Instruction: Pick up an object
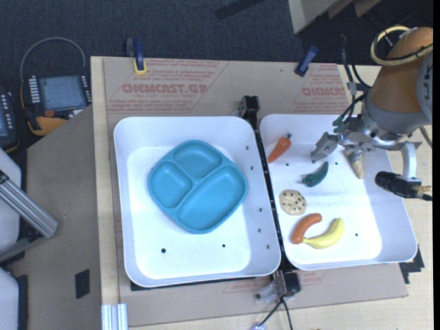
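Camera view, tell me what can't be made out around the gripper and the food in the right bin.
- Gripper: fingers spread above the right bin; their tips are too small to tell height over the floor.
- Dark green item: too small to identify.
- Sausage: its right end is hidden by the banana.
- Arm: cut off by the view's right edge.

Both white bins (137, 253) look like smooth plastic, and so does the blue divided plate (198, 185). My bench top (206, 88) is matt brown cardboard, pretty dull
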Motion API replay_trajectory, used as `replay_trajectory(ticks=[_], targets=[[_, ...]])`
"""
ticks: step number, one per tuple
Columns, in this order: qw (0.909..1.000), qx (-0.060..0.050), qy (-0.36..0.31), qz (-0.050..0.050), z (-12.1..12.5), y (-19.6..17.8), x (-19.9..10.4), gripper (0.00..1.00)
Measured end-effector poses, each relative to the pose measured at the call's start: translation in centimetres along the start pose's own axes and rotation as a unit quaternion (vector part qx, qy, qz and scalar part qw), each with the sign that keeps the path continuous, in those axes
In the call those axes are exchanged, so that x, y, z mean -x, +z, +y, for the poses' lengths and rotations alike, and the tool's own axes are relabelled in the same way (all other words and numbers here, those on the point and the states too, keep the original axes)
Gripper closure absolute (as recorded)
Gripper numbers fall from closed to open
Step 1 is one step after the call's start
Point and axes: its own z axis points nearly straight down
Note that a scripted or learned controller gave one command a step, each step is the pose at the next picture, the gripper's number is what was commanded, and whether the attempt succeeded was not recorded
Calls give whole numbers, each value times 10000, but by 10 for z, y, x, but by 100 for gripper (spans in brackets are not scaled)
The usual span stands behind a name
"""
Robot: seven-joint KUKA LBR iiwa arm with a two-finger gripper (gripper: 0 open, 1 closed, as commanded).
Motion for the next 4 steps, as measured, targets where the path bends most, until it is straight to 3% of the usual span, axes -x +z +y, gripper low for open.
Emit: replay_trajectory(ticks=[1, 2, 4], targets=[[10000, -5, -2, 0, -2, 64, -2, 0], [10000, 39, 1, -13, 0, 49, -2, 100], [10000, 65, -8, -19, 6, -50, -7, 100]])
